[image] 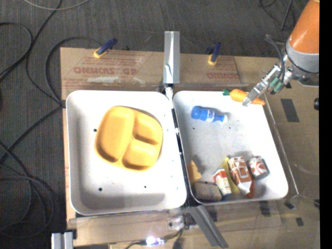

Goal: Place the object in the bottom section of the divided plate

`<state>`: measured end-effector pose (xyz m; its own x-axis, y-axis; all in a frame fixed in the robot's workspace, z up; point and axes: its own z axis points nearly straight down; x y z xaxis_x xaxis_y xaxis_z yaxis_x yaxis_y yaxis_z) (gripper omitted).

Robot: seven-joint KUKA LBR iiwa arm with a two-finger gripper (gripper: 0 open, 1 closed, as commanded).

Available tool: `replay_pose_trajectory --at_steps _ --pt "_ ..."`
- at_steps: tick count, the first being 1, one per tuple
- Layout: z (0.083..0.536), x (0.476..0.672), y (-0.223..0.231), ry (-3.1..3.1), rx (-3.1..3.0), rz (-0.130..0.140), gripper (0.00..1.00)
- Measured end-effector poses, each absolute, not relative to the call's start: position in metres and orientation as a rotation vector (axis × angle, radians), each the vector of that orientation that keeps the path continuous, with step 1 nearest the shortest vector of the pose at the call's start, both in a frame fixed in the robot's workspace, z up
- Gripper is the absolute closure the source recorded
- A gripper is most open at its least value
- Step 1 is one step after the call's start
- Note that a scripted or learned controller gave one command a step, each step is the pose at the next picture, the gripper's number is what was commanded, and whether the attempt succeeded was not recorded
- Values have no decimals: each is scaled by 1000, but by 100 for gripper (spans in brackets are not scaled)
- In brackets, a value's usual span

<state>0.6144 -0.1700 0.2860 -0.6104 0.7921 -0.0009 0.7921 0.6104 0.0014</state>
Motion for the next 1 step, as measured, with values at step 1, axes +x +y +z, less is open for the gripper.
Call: replay_pose_trajectory --at_steps 1 --pt "192 645 -120 3081 607 2 100"
